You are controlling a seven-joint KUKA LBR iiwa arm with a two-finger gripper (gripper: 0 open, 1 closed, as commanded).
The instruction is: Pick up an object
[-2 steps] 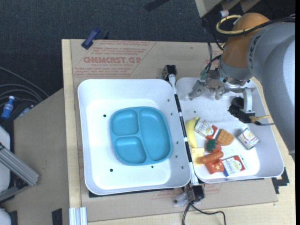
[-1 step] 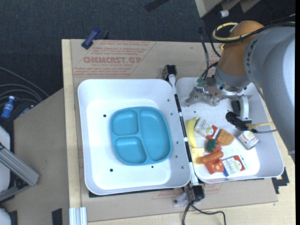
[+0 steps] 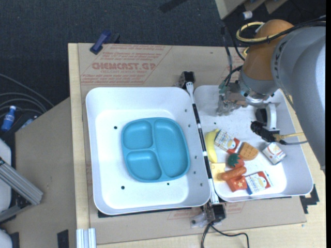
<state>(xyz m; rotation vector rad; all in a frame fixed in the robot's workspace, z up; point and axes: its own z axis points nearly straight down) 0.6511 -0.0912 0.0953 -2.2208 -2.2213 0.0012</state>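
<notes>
Hovering at the right bin's (image 3: 299, 185) far end, the gripper (image 3: 226, 107), finger state unclear, sits well apart from the banana (image 3: 210, 143).

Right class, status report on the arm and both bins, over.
Two-finger gripper low in right white bin, far end. Toy food pile untouched nearer. Blue divided plate in left bin.

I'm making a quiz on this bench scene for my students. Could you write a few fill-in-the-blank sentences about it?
1. The blue divided plate lies in the ____ bin.
2. The plate has ____ compartments.
3. The banana lies along the ____ wall of the right bin.
4. The gripper hangs over the ____ bin.

Missing words: left; three; left; right
</notes>
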